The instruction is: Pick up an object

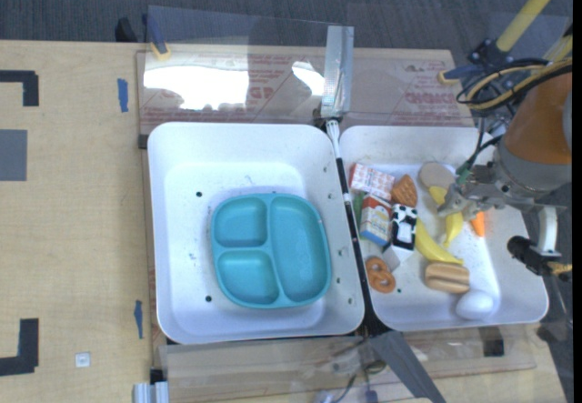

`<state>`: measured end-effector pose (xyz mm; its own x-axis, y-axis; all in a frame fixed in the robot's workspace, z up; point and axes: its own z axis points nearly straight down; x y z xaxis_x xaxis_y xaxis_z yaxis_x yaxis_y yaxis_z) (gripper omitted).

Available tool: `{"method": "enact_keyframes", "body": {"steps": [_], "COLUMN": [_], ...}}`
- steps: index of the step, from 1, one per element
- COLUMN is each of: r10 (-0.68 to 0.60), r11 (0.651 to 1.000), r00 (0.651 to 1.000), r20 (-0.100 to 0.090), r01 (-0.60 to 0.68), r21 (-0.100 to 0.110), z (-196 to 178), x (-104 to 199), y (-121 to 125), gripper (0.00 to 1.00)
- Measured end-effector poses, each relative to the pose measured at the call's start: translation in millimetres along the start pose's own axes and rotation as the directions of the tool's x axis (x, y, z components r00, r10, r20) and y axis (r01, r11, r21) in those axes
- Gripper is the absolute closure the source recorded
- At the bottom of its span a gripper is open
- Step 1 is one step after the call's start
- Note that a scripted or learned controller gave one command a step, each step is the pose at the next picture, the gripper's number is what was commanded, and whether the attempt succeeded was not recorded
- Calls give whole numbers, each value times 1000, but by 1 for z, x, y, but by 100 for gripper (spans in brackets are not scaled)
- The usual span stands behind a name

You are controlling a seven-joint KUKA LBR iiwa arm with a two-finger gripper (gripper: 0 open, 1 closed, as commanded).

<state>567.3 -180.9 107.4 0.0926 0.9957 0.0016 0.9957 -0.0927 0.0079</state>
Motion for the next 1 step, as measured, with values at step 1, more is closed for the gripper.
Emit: {"method": "enact_keyframes", "body": {"steps": [1], "r10": [-15], "r11": [1000], "r00": [1000], "r20": [-2], "r01": [15], "r21": [1], "z": [-80], "x": [107], "y": [-2], "gripper": [100]}}
